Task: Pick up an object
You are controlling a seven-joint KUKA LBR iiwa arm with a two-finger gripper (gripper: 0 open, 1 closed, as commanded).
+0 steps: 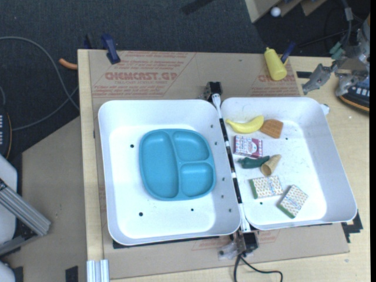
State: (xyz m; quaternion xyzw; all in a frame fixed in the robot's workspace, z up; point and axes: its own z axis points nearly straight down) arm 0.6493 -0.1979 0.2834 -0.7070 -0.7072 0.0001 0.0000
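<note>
Gripper [329,72]: outside the right bin [329,151], beyond its far right corner, over the bench edge; holds nothing visible.
Open or shut: cannot tell.
Arm: comes in from the right, low over the bench edge.
Nearest things: yellow clamp [274,64] to its left; banana [245,124] and brown wedge [272,128] nearer the camera, to its left.
Farther: pink box [247,146], green toy [252,162], cone [270,164], two patterned packets [267,187].
Farthest left: blue divided plate [176,163] in the left bin [117,157].
</note>
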